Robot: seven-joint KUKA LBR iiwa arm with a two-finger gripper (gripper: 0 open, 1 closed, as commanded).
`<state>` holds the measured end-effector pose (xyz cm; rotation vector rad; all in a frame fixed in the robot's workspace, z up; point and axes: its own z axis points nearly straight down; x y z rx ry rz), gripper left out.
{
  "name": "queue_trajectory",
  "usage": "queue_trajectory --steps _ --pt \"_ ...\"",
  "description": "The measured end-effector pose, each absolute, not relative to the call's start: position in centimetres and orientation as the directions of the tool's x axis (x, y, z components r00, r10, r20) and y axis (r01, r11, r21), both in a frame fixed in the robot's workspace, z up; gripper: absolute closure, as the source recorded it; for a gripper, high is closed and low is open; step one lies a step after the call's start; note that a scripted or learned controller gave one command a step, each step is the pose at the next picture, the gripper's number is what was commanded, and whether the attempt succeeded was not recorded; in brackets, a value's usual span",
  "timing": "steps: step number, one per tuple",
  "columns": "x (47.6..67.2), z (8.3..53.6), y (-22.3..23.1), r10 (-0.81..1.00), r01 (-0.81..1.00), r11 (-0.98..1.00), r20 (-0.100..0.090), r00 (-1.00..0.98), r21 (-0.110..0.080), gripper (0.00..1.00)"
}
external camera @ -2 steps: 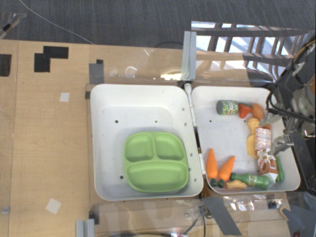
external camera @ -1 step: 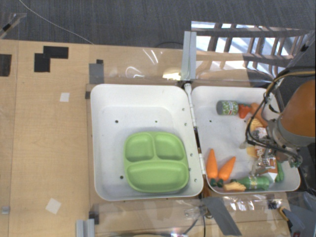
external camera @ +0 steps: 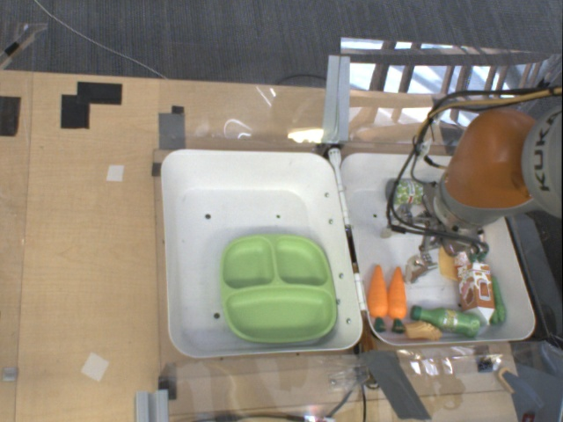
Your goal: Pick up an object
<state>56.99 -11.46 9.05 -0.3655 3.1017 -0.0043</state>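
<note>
Carrots (external camera: pixel 388 293) in right bin (external camera: pixel 369 183), fingers (external camera: pixel 420 265) above, grip state unclear

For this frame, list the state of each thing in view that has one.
Green tray: lying flat in the left bin, compartments bare.
Two carrots: lying side by side in the right bin.
Green bottle: on its side, at the near wall.
Small carton: lying flat, beside the bottle.
Gripper: low over the right bin, nothing seen held.
</note>
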Motion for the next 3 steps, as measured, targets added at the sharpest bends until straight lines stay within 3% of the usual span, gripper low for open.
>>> queue_trajectory --steps 1,2,3 --pt "67.3 8.9 -13.4 -0.421 -0.421 0.907 -0.012 -0.907 -0.006 0.0" --pt "61.8 8.8 -20.4 -0.371 -0.371 0.929 -0.01 -0.928 -0.005 0.0" --pt "57.5 9.0 -20.4 -0.355 -0.355 0.935 -0.015 -0.935 -0.007 0.0"
